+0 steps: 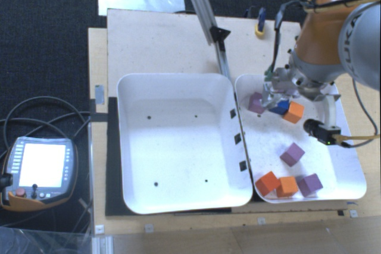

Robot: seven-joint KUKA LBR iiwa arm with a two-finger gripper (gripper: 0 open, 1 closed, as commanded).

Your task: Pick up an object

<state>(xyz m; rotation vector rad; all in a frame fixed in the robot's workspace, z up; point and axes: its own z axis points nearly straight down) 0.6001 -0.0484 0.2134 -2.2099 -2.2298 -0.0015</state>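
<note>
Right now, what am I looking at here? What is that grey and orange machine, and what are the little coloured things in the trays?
You are looking down at a slant from one fixed camera above a bench. The grey and orange machine is a robot arm reaching in from the right. Its gripper is low over the far end of the right bin, among a purple block, a blue block and an orange block. I cannot tell whether it holds anything. Nearer us lie another purple block and a row of three: orange, orange, purple. The left bin sits beside it. The screened device at far left looks like a handheld controller.
</note>
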